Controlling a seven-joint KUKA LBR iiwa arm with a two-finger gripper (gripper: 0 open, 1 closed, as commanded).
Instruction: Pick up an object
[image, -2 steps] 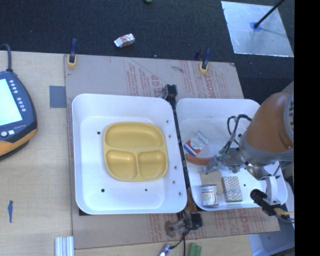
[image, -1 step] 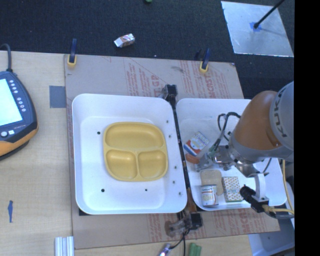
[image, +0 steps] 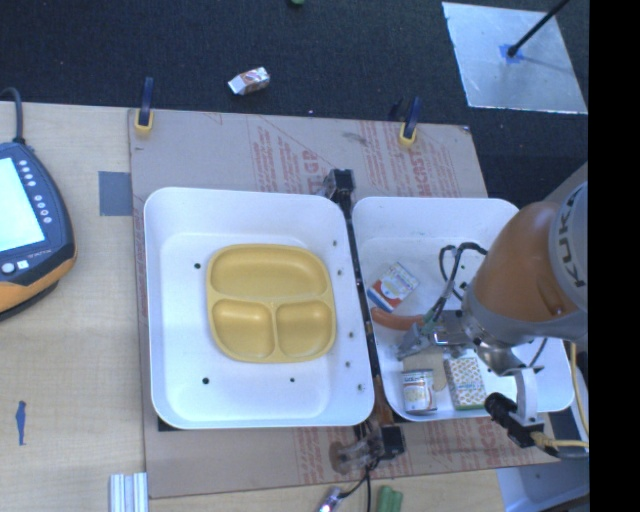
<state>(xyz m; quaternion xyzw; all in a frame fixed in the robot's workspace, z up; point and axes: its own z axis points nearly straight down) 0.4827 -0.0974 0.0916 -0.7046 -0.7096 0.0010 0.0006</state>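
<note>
Hand (image: 428, 338) is hanging low over the right bin (image: 420, 215) at the frame's lower right; whether it is clenched or released, I cannot tell. Just below it a small jar (image: 417, 390) and a patterned packet (image: 465, 382) are lying side by side. A yellow divided tray (image: 270, 300) is sitting in the left bin (image: 170, 300).

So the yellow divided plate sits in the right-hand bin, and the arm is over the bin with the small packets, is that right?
Not quite: the yellow divided plate lies in the left bin, as the camera view shows. The arm is indeed over the right bin, where the small packets lie.
</note>
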